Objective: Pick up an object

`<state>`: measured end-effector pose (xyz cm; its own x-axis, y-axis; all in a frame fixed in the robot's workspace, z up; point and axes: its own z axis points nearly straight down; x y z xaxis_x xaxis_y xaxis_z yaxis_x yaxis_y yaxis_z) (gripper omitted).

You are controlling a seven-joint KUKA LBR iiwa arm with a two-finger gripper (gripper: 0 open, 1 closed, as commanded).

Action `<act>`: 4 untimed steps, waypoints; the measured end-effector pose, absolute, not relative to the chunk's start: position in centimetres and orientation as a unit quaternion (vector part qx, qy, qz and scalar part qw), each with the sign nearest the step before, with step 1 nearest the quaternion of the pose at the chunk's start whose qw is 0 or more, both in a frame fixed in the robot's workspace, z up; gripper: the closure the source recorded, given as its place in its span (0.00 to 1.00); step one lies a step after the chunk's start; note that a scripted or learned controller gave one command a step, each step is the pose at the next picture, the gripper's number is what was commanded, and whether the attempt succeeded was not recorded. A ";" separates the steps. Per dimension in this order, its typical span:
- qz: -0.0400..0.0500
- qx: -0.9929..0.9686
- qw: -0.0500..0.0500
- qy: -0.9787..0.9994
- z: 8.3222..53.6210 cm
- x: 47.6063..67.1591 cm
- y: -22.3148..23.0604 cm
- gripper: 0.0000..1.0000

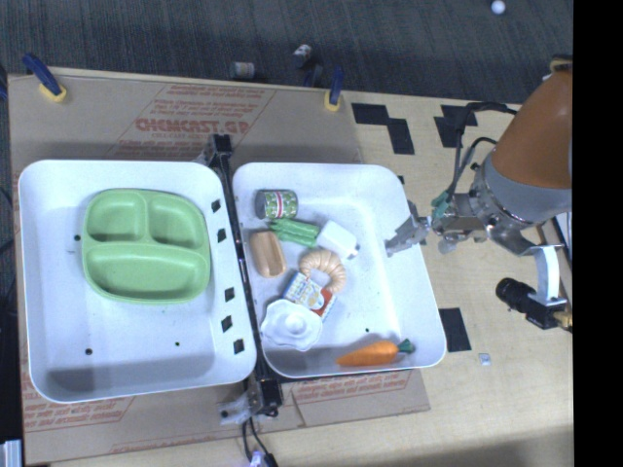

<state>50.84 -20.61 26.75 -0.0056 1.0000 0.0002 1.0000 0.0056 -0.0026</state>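
While the hand (404, 235) hangs at the right bin's (421, 295) right rim, holding nothing we can see, its opening unreadable, we judge approach underway. Nearest the rim: white block (337, 238), carrot (370, 354). Next: descend over one.

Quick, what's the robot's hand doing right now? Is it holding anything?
Hand: at the right bin's right rim, holding nothing; open or closed cannot be told.
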 end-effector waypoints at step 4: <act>-0.001 -0.703 0.000 -0.711 10.3 47.9 -9.9 1.00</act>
